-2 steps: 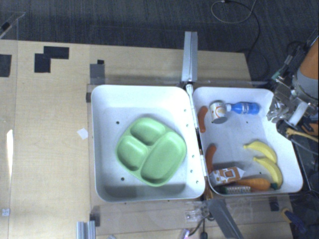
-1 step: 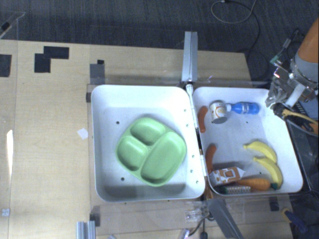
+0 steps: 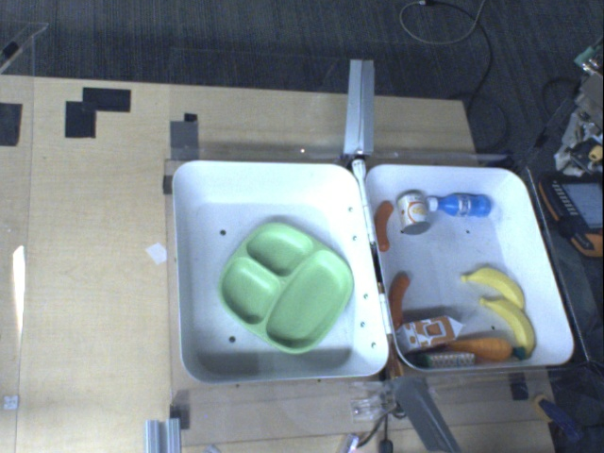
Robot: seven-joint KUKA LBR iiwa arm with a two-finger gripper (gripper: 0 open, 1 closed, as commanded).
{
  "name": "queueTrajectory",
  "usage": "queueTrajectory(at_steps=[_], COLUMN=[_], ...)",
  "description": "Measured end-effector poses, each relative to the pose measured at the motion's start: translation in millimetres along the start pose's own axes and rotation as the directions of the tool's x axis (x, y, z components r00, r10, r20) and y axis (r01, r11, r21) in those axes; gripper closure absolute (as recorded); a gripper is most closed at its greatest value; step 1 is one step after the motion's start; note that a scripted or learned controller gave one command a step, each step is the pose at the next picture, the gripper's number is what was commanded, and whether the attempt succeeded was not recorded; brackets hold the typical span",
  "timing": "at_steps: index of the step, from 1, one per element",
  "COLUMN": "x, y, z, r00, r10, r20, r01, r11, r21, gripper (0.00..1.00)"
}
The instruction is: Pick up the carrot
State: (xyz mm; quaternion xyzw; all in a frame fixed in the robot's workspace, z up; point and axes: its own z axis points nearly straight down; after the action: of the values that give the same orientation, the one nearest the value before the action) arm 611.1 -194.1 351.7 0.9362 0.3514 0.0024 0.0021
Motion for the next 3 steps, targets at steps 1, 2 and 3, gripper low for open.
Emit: queueTrajectory(at_steps=[1,2,3], x=[16.1,65.6,51.3], y=[-5.3,-38.6,0.2], z=[87.8,155.1,147.3], r00=[0.908,0.873,0.872], r10=[0.419,0.487,0.489], r20=[0.005,0.005,0.002], r01=[-0.419,-0.487,-0.489], r11=[0.908,0.873,0.872], r21=[0.003,0.004,0.002], gripper=[1.00,1.00,1.00])
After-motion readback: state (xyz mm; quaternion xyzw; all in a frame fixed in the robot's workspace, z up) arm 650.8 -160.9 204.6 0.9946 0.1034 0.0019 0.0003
